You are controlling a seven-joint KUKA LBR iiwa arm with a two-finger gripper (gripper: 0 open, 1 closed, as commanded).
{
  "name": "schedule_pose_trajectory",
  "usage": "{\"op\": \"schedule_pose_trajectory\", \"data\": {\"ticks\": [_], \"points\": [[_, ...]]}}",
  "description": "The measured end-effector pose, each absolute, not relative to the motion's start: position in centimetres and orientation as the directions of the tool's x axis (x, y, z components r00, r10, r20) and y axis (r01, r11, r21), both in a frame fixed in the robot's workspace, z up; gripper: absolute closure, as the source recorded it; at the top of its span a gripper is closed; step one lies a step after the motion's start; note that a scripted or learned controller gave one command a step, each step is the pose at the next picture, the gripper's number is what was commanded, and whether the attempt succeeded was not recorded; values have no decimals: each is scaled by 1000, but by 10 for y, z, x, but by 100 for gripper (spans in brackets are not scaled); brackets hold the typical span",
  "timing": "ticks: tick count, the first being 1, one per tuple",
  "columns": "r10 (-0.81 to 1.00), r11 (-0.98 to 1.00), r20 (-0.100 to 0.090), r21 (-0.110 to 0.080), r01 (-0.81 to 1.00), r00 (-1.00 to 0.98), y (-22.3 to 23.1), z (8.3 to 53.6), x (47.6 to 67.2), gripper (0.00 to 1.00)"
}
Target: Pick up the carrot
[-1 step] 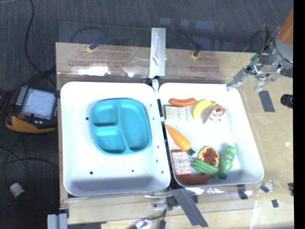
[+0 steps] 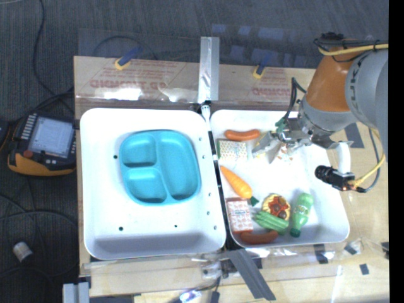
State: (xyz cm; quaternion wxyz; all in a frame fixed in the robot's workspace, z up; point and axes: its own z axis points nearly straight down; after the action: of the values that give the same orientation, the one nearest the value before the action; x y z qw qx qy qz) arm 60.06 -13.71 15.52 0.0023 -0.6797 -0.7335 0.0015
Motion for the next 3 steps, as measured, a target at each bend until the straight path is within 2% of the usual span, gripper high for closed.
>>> {"op": "schedule_pose_trajectory", "data": {"ticks": [1, 2, 3], "points": [[950, 312, 2, -3, 950, -312, -73, 182, 551, 0], [874, 487, -3, 7, 874, -487, -103, 89, 554, 0], [874, 485, -4, 15, 874, -485, -101, 101, 556, 100]]}}
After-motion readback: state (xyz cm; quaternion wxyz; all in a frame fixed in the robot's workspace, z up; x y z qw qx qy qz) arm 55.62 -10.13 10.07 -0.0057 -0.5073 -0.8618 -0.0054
